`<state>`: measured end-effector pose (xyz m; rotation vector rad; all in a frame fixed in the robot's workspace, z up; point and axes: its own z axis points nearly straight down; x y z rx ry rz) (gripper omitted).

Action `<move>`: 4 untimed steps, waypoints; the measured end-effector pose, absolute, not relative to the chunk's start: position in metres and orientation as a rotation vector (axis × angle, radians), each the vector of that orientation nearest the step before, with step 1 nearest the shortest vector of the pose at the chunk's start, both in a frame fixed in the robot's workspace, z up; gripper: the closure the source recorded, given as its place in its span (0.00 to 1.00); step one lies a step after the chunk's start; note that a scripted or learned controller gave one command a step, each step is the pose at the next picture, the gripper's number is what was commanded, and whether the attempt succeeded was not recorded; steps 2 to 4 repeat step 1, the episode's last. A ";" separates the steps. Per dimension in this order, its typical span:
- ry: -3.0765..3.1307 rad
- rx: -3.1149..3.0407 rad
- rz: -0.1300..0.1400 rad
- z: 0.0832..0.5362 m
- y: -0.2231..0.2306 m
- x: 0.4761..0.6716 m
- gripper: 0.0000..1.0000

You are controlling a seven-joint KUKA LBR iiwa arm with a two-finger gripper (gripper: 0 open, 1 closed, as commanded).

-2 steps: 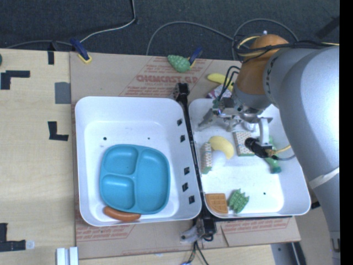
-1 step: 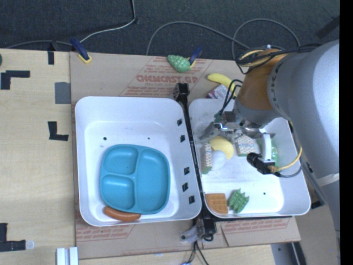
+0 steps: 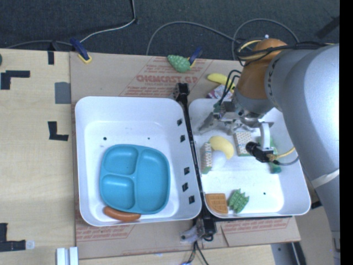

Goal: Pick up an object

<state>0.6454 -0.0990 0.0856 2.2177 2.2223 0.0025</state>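
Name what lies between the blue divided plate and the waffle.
The camera view shows the black divider where the two bins meet, between blue plate and waffle.

The arm [image 3: 311, 109] is a thick, smooth grey cylinder with an orange band [image 3: 255, 73] above the wrist, ending in a metal end effector [image 3: 220, 117] with black cables, a yellow wire and small green fittings.

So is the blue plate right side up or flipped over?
Right side up: the blue plate in the left bin shows its three hollow sections facing up.
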 end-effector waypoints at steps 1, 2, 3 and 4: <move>2.220 2.218 0.001 0.086 -0.110 0.611 0.00; 2.220 2.218 0.001 0.086 -0.110 0.611 0.00; 2.220 2.218 0.001 0.086 -0.110 0.611 0.00; 2.220 2.218 0.001 0.086 -0.110 0.611 0.00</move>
